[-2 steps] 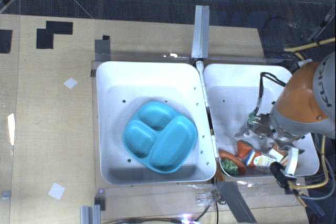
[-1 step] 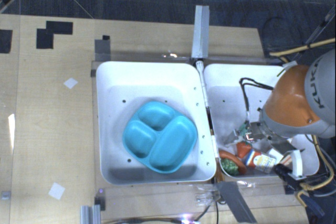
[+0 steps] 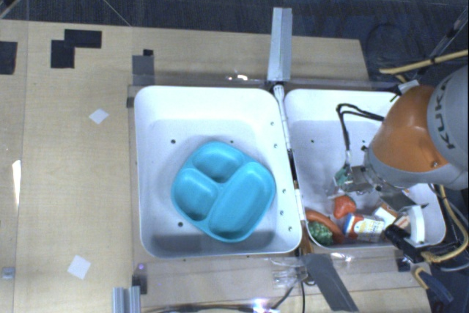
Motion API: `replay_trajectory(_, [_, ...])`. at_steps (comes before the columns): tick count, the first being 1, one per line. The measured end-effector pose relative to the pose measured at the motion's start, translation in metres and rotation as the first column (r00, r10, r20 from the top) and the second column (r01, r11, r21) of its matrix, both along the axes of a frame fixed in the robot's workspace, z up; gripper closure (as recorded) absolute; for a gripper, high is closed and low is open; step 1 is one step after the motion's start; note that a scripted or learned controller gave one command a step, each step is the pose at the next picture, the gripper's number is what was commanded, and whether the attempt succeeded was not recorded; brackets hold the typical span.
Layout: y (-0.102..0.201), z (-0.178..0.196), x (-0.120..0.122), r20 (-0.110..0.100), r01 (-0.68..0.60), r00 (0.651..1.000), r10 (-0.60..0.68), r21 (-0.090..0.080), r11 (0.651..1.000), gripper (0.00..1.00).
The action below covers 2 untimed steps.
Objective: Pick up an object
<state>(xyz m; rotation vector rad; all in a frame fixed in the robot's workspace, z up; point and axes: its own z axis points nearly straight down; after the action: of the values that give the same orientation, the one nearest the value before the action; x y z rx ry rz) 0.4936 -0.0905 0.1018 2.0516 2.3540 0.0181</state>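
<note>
My gripper (image 3: 346, 185) hangs low in the right bin (image 3: 315, 135), under the grey arm with its orange band (image 3: 410, 135). Directly below it lies a small red-orange object (image 3: 344, 207). An orange carrot-like piece (image 3: 318, 218) and a green item (image 3: 319, 232) sit at the bin's front left corner. A small bottle with a white, red and blue label (image 3: 364, 227) lies on its side beside them. The gripper is just above the red-orange object; I cannot see whether they touch.
The left bin (image 3: 157, 128) holds a blue divided plate (image 3: 223, 190) in its middle. A metal divider post (image 3: 281, 44) stands between the bins at the back. The right bin's back left part is bare white floor.
</note>
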Motion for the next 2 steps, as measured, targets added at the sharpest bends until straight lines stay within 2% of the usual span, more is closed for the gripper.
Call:
replay_trajectory(1, [0.039, 0.083, 0.028, -0.019, 0.496, 0.868, -0.496, 0.005, 0.868, 1.00])
replay_trajectory(2, [0.010, 0.165, 0.045, -0.020, 0.683, 0.730, -0.683, 0.005, 0.730, 1.00])
